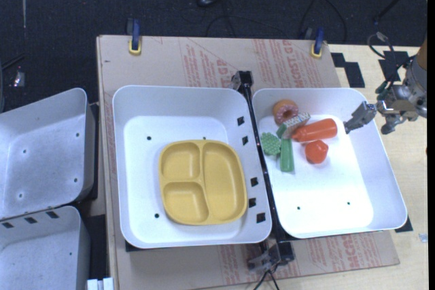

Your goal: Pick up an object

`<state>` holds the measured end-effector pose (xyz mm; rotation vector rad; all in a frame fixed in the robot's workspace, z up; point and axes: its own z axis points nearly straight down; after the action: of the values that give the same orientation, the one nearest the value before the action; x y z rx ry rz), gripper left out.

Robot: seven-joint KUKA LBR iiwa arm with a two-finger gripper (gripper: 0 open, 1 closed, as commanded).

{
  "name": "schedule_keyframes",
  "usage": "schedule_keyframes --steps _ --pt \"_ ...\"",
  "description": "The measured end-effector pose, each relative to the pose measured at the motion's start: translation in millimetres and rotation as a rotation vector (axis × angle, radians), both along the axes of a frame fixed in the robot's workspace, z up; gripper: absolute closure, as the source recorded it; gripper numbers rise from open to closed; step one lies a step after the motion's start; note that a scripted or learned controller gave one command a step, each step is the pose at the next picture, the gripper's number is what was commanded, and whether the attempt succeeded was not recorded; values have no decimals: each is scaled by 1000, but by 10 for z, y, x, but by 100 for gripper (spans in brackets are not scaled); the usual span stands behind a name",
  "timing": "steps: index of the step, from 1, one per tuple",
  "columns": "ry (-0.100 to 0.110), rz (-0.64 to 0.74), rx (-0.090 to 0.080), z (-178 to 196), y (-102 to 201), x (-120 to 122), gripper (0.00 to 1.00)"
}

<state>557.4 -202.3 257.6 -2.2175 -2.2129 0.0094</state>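
Observation:
The right bin [340, 210] holds a small cluster at its far left. There is a pink-and-brown doughnut [285, 109], a long orange-red carrot-like piece [314, 130], a round red piece [317, 152], a green stick [286, 154] and a green leafy piece [271, 144]. My gripper [374, 119] hangs over the bin's right rim, to the right of the carrot piece and apart from it. Its fingers are spread open with nothing between them.
The left bin [136, 146] holds a yellow divided plate [202, 181]. Both bins stand on a cardboard-covered bench [204, 61] with yellow clamps at its far edge. Spare white bins [41, 146] lie off the bench at the left. Cables cross the dark floor behind.

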Motion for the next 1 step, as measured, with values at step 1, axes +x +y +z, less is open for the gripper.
schedule_keyframes --steps 1 --pt "-10 3 -3 58 5 23 0"
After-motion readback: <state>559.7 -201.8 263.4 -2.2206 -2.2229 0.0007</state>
